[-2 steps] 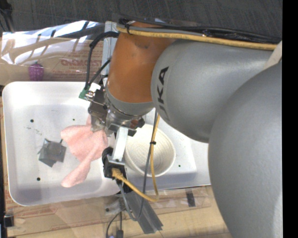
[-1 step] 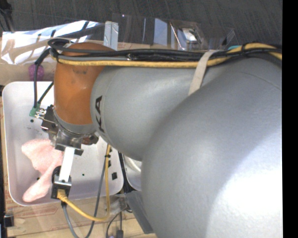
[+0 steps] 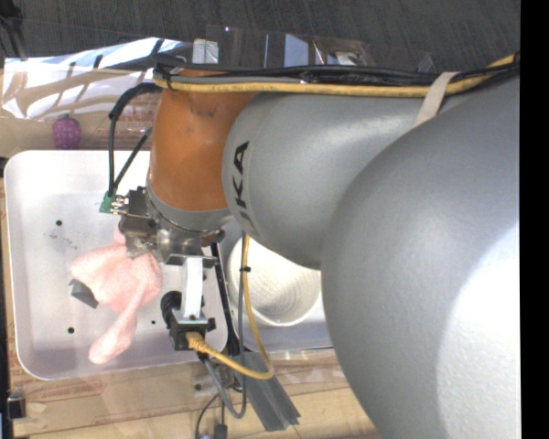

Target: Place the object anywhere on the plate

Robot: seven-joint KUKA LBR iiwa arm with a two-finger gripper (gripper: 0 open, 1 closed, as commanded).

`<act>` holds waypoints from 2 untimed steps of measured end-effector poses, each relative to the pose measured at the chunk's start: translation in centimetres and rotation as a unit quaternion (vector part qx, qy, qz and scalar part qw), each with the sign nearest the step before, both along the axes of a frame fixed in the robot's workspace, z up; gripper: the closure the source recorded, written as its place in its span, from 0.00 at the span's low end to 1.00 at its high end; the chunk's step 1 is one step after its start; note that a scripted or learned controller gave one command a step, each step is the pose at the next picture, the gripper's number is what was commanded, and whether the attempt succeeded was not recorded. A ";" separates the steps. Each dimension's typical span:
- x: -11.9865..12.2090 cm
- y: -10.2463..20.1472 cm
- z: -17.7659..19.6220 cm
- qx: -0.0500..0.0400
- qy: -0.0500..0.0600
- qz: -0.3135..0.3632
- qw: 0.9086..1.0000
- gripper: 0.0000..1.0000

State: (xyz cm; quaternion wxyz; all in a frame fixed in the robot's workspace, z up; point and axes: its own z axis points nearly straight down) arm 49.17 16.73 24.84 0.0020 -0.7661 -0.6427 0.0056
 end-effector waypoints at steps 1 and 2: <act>-1.7 2.1 -13.7 0.000 0.000 0.021 1.000 1.00; -1.4 -6.7 -2.1 0.003 -0.003 0.311 0.950 1.00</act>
